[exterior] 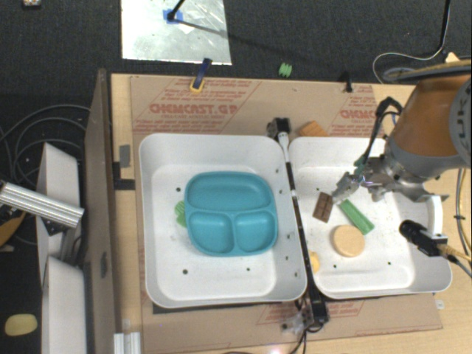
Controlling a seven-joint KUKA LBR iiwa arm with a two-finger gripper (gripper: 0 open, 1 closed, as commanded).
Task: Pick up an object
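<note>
While the jaws hang above the right bin, open or shut I cannot tell, the brown block, green stick and tan disc crowd together; a descent might nudge one aside and grasp nothing.

Dark speckled carpet, cardboard-topped bench — a shiny metal sheet, black cables coiled at left

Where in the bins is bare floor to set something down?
Right bin: bare along the front, right of the tan disc; crowded mid-bin around the brown block, green bar and gripper. Left bin: bare strips around the blue tray.
</note>
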